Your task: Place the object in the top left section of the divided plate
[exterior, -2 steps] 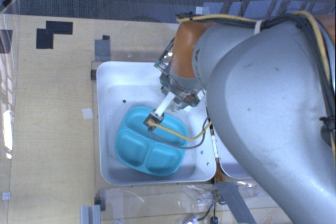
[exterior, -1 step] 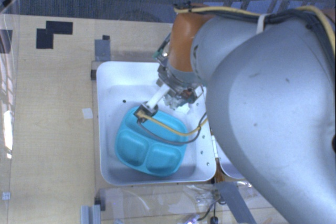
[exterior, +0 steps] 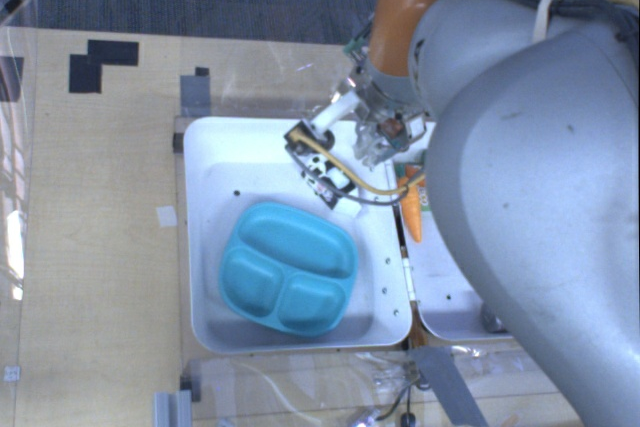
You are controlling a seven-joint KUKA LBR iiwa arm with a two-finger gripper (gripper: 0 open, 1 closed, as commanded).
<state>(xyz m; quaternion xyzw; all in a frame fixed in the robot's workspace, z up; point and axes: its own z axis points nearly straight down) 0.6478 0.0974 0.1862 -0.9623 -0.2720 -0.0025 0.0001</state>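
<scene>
1 orange carrot-like object [exterior: 411,215] lay at the left edge of the right bin [exterior: 450,310], just beside the wall between the 2 bins. the blue divided plate [exterior: 290,267] sat in the left bin [exterior: 215,180]. the gripper [exterior: 325,177] hung over that bin above the plate; i could not tell how its fingers stood.
</scene>
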